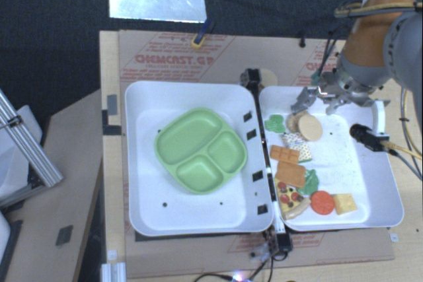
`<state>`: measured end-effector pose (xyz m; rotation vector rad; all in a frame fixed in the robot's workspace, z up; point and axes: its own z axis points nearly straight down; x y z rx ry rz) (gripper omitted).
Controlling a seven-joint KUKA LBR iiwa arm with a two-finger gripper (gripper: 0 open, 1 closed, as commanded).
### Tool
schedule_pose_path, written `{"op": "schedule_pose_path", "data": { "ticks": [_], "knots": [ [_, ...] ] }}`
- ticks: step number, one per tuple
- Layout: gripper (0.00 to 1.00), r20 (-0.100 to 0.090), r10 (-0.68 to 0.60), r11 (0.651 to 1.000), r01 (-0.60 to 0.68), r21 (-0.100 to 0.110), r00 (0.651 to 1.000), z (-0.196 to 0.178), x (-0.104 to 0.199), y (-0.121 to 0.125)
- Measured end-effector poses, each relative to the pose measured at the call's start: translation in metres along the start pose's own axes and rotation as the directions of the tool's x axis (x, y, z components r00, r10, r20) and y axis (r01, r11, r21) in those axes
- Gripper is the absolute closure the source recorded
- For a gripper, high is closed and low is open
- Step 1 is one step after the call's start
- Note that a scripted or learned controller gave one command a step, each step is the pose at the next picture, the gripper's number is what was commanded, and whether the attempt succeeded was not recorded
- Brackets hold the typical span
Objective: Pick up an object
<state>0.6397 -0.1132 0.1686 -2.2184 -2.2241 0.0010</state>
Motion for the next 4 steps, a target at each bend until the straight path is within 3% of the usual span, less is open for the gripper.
{"op": "schedule_pose_path", "data": {
  "ticks": [1, 2, 3, 4],
  "knots": [
    [0.0, 0.0, 0.001, 1.0, -0.001, 0.0, 1.0, 0.061, -0.001, 0.004],
    [0.0, 0.007, 0.001, 1.0, -0.001, -0.014, 1.0, 0.074, -0.003, 0.009],
    [1.0, 0.012, 0.004, 1.0, -0.004, -0.028, 1.0, 0.06, -0.007, 0.012],
    [1.0, 0.0, -0.001, 1.0, 0.001, -0.006, 1.0, 0.015, -0.007, 0.019]
  ]
}}
